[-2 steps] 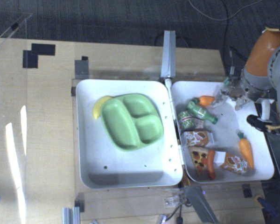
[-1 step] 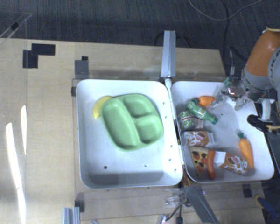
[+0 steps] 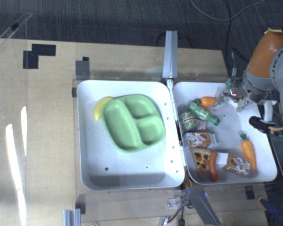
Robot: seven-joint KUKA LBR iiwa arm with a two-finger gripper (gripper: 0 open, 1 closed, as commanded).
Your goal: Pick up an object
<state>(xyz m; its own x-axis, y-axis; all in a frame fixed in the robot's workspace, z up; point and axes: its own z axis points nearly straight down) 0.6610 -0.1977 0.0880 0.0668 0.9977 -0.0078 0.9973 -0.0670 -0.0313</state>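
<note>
My gripper (image 3: 230,102) hangs over the far part of the right bin (image 3: 269,173), its two fingers spread apart with only the bin floor between them. Just left of it lie a small orange piece (image 3: 208,101) and a green bottle (image 3: 205,114) on its side. Further down the bin I see a green can (image 3: 189,122), a printed packet (image 3: 198,139), a pizza-slice toy (image 3: 200,158), a red sausage (image 3: 212,165), a small orange carton (image 3: 237,164) and a carrot (image 3: 248,153).
The left bin (image 3: 94,173) holds a green divided plate (image 3: 132,122) with a yellow banana (image 3: 100,108) poking out from under its left edge. A metal post (image 3: 170,55) stands between the bins at the back. A black part of the arm (image 3: 262,124) overhangs the right bin's right side.
</note>
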